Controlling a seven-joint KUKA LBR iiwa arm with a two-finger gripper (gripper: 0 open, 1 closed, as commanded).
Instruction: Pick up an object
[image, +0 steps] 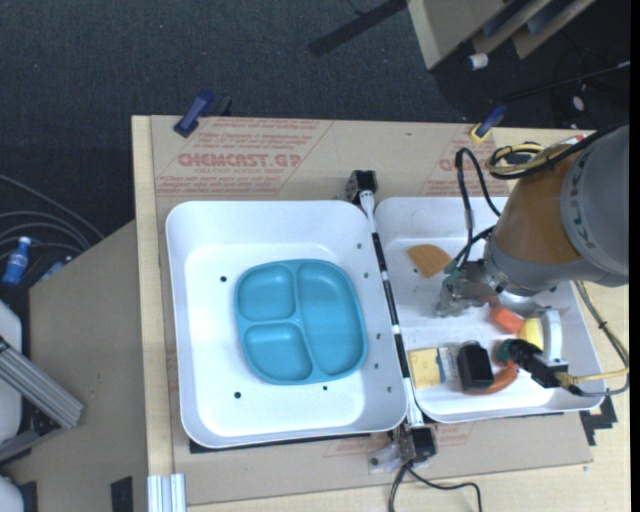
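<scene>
One black block (473, 365) lies at the right bin's (400, 225) front beside one yellow sponge (427, 366); the claw's (458, 296) state I cannot tell.

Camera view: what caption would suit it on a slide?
Arm lowers its gripper into the right bin among small objects; a blue divided plate sits in the left bin.

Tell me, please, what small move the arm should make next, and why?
Probably a short shift toward the orange piece, then a descent. The gripper sits low in the right bin over bare floor, with nothing visible between its fingers. The tan piece lies behind it, while the orange piece lies just beside it, so that looks the nearest target.
</scene>
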